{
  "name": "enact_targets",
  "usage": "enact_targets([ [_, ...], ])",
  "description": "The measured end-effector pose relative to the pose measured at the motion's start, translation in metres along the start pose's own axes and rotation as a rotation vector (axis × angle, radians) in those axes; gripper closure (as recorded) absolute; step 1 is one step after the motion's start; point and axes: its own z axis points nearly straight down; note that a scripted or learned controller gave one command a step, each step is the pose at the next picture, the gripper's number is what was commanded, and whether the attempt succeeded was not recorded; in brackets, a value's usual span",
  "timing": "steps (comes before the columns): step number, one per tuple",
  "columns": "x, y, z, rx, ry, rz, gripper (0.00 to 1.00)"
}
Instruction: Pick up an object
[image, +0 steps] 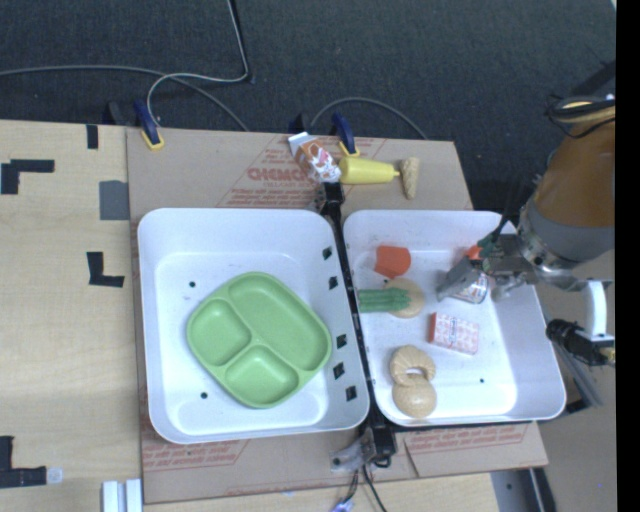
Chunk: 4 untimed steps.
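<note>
- Objects for picking lie in the right bin (520, 400), five in all, placed here from the claw (468, 284):
- nearest the camera, one tan pretzel-like piece (412, 380), below-left of it;
- one pink patterned packet (454, 333), just below it;
- one green piece (386, 299) to its left;
- one orange block (393, 261), up-left.
- Claw hangs over this bin; whether its fingers are apart, I cannot tell.
- One green divided plate (259, 338) sits in the left bin (160, 300), well left.
</note>
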Motion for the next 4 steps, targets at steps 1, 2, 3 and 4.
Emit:
enact_targets([
  [1, 0.061, 0.087, 0.044, 0.0, 0.0, -0.002, 0.0],
  [2, 0.043, 0.114, 0.141, -0.005, -0.002, 0.0, 0.0],
  [3, 0.037, 0.135, 0.141, -0.004, -0.001, -0.001, 0.0],
  [4, 0.038, 0.135, 0.131, -0.003, -0.001, -0.003, 1.0],
])
